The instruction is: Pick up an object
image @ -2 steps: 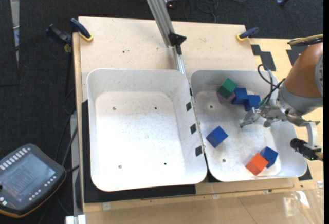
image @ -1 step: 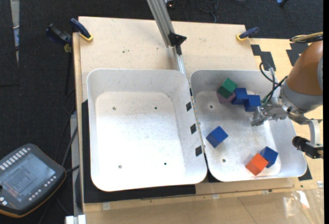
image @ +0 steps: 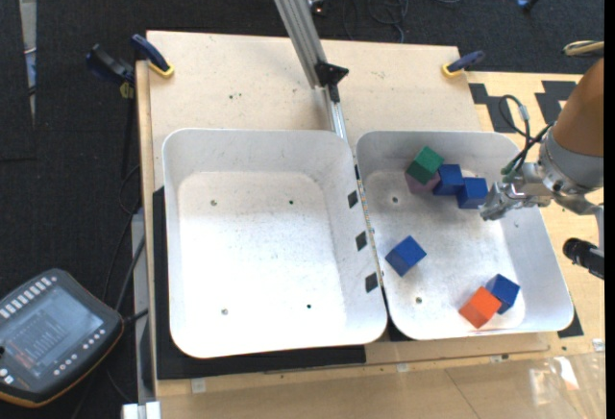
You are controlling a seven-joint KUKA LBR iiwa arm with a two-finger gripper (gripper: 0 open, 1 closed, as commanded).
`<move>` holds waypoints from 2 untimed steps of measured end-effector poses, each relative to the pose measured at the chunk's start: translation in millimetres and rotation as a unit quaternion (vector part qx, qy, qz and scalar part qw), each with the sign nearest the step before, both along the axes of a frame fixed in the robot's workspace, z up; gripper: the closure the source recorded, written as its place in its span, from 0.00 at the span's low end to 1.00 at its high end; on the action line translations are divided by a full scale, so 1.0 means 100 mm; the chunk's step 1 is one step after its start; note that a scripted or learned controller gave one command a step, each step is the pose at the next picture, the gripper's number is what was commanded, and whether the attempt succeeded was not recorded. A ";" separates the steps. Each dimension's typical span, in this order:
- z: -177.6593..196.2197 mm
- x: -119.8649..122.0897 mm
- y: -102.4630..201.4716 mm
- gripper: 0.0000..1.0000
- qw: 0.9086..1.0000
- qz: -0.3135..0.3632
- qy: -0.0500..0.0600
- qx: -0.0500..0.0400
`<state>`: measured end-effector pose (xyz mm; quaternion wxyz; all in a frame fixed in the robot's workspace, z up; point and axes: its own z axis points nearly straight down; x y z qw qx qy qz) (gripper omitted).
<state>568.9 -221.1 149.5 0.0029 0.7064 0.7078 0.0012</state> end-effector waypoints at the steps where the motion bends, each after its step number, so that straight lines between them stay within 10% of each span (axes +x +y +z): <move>1: 0.47 0.09 0.05 1.00 1.000 0.001 -0.001 0.000; 2: 0.81 0.10 0.05 1.00 1.000 0.001 0.000 0.000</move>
